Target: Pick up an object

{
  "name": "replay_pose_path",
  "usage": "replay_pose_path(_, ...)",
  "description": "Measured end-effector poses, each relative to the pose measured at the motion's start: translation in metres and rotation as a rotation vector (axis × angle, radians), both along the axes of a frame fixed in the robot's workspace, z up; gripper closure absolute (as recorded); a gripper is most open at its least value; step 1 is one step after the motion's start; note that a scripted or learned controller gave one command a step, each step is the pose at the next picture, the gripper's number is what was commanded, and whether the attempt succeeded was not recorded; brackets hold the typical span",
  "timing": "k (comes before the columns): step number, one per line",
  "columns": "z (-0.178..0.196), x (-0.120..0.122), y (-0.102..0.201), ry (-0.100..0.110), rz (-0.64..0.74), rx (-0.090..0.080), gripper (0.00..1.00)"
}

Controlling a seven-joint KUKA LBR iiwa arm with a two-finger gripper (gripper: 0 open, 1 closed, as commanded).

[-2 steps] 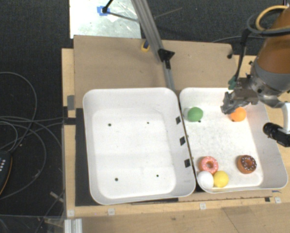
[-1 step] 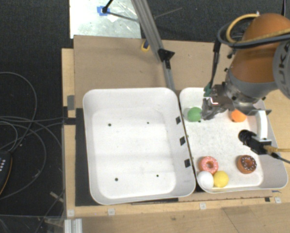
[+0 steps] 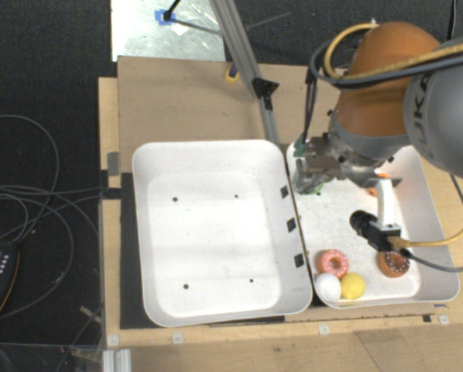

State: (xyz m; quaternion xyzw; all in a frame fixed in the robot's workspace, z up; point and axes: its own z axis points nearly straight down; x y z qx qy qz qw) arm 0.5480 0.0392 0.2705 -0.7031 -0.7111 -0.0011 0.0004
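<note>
**Inspector:** Bench surface is bare brown board on a dark carpeted floor, bearing two white bins. The gripper (image 3: 307, 178) sits low at the upper-left corner of the right bin (image 3: 440, 285), close against the wall it shares with the left bin (image 3: 216, 231). Whether it is released or clenched, I cannot tell; the wrist masks it.

**Assistant:** Anything under it?

**Inspector:** A small green item may lie there, too obscured to confirm. The clear candidates are well apart from the gripper, at the bin's lower edge: a pink donut (image 3: 334, 263), a white ball (image 3: 328, 287) touching a yellow ball (image 3: 353, 286), and a brown donut (image 3: 393, 263) further right.

**Assistant:** Recommendation?

**Inspector:** In my judgement, keep clear of the bin wall, centre over one item, and favour the pink donut or the brown one; the touching balls would likely roll. Descend straight, close only when straddling it.
</note>
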Motion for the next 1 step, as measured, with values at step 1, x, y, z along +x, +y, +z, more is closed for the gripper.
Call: replay_pose_path(1,-0.0024,-0.0089,0.0501,0.001,0.0,0.001,1.0)
